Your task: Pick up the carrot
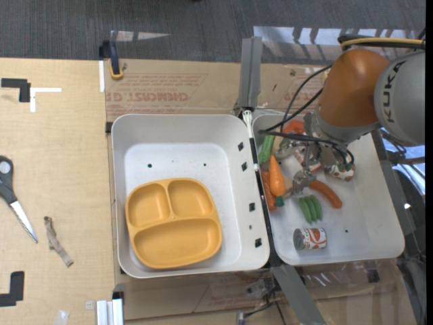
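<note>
The carrot (276,175) is orange with a green top and lies along the left wall of the right bin (369,242), pointing toward the front. My gripper (300,179) hangs low over the bin just to the right of the carrot, under the orange band of the arm (352,90). I see nothing held in it. The arm's wrist and cables hide part of the back of the bin.
Around the gripper lie a green pea pod (310,208), an orange-red sausage-shaped item (327,193), a small can (310,238) on its side and a white-and-red item (342,172). The left bin (176,141) holds a yellow divided plate (174,222). Scissors (13,202) lie on the bench at far left.
</note>
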`<state>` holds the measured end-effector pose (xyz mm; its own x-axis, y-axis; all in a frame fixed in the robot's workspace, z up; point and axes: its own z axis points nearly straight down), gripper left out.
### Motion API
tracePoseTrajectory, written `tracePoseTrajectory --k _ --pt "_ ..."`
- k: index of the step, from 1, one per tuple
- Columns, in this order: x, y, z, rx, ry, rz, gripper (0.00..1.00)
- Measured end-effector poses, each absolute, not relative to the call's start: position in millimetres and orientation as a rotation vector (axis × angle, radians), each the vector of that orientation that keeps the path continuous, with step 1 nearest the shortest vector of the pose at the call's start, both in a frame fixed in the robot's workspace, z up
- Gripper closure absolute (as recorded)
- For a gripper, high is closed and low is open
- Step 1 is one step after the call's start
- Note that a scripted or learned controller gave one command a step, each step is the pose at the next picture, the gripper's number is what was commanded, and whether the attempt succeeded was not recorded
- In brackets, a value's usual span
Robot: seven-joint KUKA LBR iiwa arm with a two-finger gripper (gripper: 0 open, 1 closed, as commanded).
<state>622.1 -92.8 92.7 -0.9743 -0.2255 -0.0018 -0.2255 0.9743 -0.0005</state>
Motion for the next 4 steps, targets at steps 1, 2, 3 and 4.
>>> tracePoseTrajectory --k 1,2,3,4 --pt "645.2 -92 94 -1.018 2.964 -0.001 0.0" --pt "545.8 -92 93 -1.173 2.91 0.0 0.0" --pt "547.9 -90 102 -1.177 2.903 -0.001 1.0" --pt "510.0 -38 221 -1.741 2.608 0.001 1.0"
